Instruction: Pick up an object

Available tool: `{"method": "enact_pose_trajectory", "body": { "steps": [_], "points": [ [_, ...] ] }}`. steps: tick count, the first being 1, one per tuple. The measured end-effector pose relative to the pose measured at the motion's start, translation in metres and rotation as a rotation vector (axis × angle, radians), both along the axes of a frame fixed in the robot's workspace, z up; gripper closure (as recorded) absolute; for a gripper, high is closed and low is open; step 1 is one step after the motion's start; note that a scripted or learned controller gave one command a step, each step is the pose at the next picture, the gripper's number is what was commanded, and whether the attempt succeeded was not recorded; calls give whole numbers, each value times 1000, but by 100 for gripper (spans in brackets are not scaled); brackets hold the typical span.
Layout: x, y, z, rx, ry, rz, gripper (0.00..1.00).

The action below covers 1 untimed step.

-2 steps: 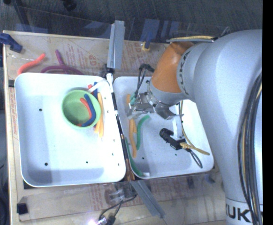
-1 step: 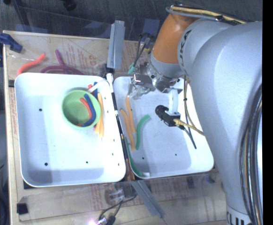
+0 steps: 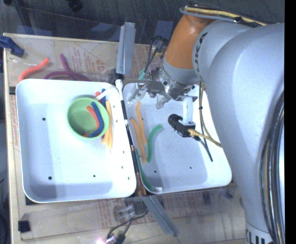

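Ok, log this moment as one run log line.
arm: over right white bin | gripper: at far edge, grasp unclear | green strip, orange strips: lying in bin

desk (image 3: pixel 82 52): red printed lettering and line marks on the bare wood above the left bin, too small and faint to read
arm, bins, other items: no legible text, brand or number
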<state>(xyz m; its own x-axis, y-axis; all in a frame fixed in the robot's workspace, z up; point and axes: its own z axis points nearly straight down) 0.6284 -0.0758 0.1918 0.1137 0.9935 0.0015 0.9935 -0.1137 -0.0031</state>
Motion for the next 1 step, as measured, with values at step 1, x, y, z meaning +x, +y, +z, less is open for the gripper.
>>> {"method": "enact_pose_trajectory", "body": {
  "steps": [1],
  "points": [
    [22, -26, -74, -8, -5, 212, 0]
  ]
}}
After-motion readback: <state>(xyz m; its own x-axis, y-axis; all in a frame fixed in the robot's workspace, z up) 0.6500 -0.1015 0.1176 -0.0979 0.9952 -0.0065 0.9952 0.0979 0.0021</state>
